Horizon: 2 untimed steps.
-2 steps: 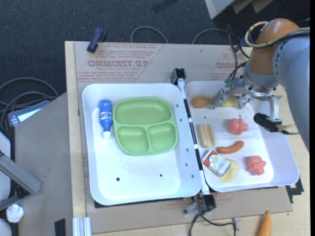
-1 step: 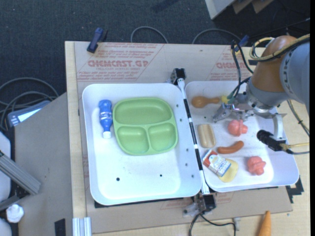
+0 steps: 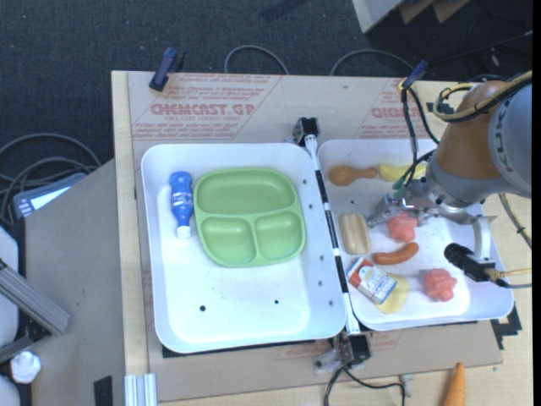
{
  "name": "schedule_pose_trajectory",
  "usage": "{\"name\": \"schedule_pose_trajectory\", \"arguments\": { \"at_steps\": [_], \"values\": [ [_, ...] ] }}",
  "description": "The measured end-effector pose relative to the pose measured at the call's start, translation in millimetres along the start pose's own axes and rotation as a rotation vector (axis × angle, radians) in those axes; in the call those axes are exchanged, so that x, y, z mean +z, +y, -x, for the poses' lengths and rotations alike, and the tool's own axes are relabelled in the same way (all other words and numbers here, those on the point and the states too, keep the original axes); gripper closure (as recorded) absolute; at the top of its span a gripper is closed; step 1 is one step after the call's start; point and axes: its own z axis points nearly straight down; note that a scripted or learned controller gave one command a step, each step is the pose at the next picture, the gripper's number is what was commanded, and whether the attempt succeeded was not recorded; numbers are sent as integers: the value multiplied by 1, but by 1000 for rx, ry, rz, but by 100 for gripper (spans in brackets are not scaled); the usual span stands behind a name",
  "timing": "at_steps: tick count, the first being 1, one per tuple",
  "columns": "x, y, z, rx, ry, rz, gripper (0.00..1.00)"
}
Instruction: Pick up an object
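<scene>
- Where the right bin (image 3: 423, 318) fills the frame's right half, seen low over its upper middle: the arm's hand (image 3: 404, 206), reaching in from the right edge, just above a pink-red lump (image 3: 403, 227).
- Not clear enough to tell whether the hand is spread or pressed together.
- Lying below the lump: a red sausage (image 3: 396, 255); to its left, a hot dog bun (image 3: 354, 233).
- Toward the bin's lower edge: a red-and-white packet (image 3: 370, 280) resting on a yellow piece (image 3: 396, 297), with a second pink lump (image 3: 439, 283) at lower right.
- Near the bin's top edge: an orange-brown drumstick shape (image 3: 351, 174) and a yellow item (image 3: 392, 172), partly behind cables.
- In the left bin (image 3: 237, 307), centre frame: a green divided tray (image 3: 249, 215), a blue bottle (image 3: 180, 201) lying just beside its left rim.
- Under both bins: a counter (image 3: 211, 108) covered in printed board.
</scene>
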Motion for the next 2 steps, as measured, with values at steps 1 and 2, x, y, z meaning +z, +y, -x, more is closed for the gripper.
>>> {"name": "schedule_pose_trajectory", "arguments": {
  "at_steps": [1,2],
  "values": [
    [-11,1,0,0,-1,5,100],
    [-115,6,-56,-2,-1,4,100]
  ]
}}
